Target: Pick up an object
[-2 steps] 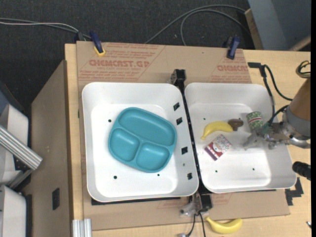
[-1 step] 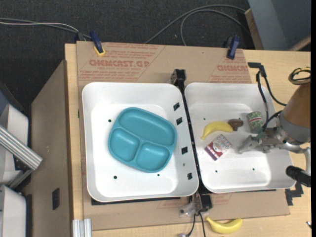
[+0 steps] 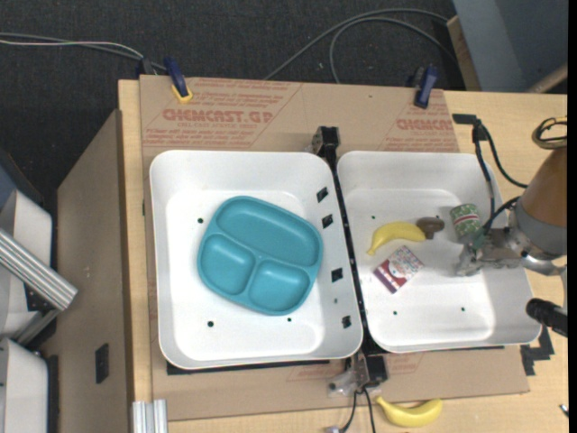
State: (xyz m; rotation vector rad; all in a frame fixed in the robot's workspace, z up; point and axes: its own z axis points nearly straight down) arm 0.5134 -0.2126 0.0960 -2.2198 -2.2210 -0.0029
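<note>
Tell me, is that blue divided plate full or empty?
Empty: the blue divided plastic plate in the left white bin shows three bare compartments.

single fixed camera above the bench, looking down at a slant, far enough to take in both white bins whole, left bin [image 3: 171, 242] toward 9 o'clock, right bin [image 3: 433, 318] toward 3 o'clock, dark floor along 12 o'clock
</note>
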